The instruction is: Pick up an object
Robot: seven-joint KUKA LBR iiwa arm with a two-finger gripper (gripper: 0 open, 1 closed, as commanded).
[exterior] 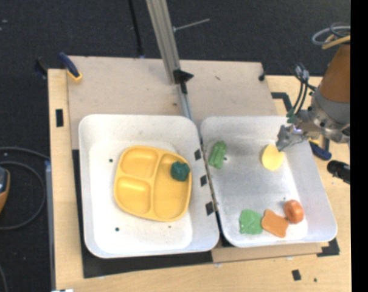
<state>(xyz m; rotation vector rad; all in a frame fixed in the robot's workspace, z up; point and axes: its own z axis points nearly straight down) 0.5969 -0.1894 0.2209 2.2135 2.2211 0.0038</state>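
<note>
My gripper point(286, 140) hangs over the upper right part of the right bin point(244, 129), at the end of the grey arm with its orange band point(337, 72). A pale yellow rounded object point(272, 158) lies right at the gripper's lower left tip, touching or nearly touching it. I cannot make out whether it is gripped. A light green piece point(218, 154) lies near this bin's left wall. A flat green piece point(250, 222), an orange piece point(275, 224) and a red-orange piece point(294, 211) sit close together along the front.
The left bin point(98, 163) holds a yellow divided plate point(141, 187) with a dark green object point(180, 171) on its right compartment. An aluminium post point(162, 29) rises behind the bins. Cables point(302, 96) hang beside the arm at the right.
</note>
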